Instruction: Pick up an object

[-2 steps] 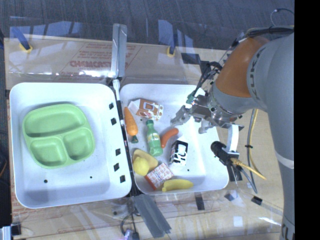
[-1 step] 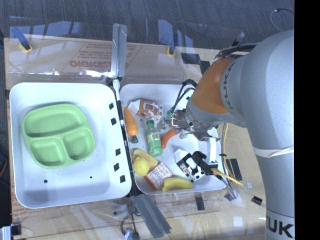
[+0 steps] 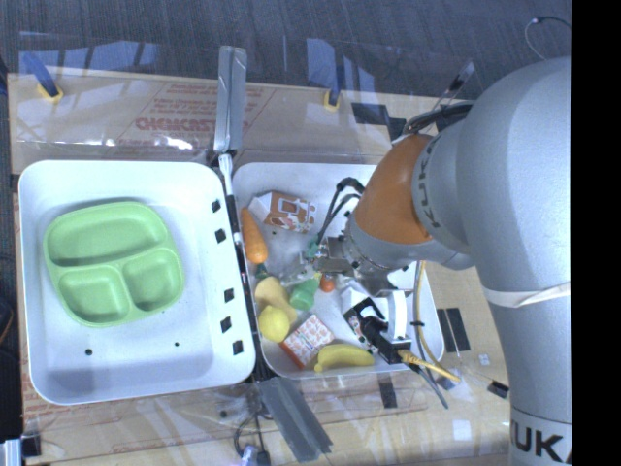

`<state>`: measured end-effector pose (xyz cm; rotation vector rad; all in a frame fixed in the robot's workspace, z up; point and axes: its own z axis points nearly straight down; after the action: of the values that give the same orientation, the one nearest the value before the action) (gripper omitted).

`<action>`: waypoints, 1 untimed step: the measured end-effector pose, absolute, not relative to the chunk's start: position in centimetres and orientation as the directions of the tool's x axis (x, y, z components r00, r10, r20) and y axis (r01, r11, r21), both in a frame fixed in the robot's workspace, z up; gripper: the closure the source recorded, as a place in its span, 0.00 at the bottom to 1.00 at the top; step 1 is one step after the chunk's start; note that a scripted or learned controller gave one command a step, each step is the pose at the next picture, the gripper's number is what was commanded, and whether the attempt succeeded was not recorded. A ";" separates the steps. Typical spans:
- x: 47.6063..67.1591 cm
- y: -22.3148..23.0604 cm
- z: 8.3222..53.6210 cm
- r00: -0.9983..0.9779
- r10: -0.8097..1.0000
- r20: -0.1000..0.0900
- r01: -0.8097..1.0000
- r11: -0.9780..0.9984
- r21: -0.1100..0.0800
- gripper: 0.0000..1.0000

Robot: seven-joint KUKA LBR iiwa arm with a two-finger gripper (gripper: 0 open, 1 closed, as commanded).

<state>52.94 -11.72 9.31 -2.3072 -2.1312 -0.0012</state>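
We saw gripper (image 3: 326,260) low in right bin (image 3: 427,343), among toys; could not tell its state. Green block (image 3: 304,293) just below it, carrot (image 3: 253,238) to its left, lemon (image 3: 274,324) and banana (image 3: 343,357) farther below. Nothing visibly lifted: we judged pick not yet done, grasp and lift left

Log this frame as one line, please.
arm: over right bin | end effector: low among items, grasp unclear | nearby: carrot, banana | left bin: green tray
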 end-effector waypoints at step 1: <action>52.8 -11.7 10.1 0.077 0.997 0.001 0.997 -0.077 -0.005 1.00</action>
<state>52.82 -11.73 10.12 -2.3020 -2.1308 0.0042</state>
